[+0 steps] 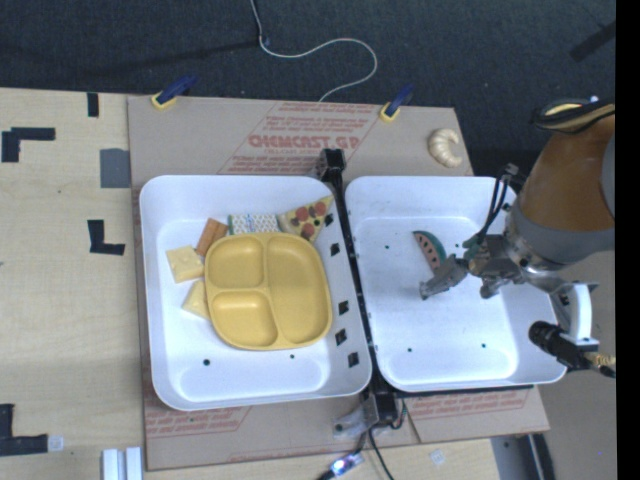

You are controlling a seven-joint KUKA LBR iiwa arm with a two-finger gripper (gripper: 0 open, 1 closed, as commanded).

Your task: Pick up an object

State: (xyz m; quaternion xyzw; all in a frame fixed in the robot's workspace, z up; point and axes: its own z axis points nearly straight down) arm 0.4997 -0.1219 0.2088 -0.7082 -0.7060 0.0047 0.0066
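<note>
Hanging over the right bin (400, 368), toward its right edge, the gripper (440, 283) points left at a slant; whether its fingers are apart or together I cannot tell, and nothing shows between them. A watermelon slice toy (431, 249) lies just beside the tip, nearer the bin's far edge, alone in that bin. The likely miss: the thin, flat slice slides on the smooth white floor or is nudged aside, so the fingers shut on nothing. The left bin (170, 368) carries a yellow divided plate (268, 290) with small food toys (210, 236) crowded at its far-left corner. Both bins sit on cardboard (300, 133) over a wooden bench (60, 298); dark carpet (120, 23) lies beyond.
</note>
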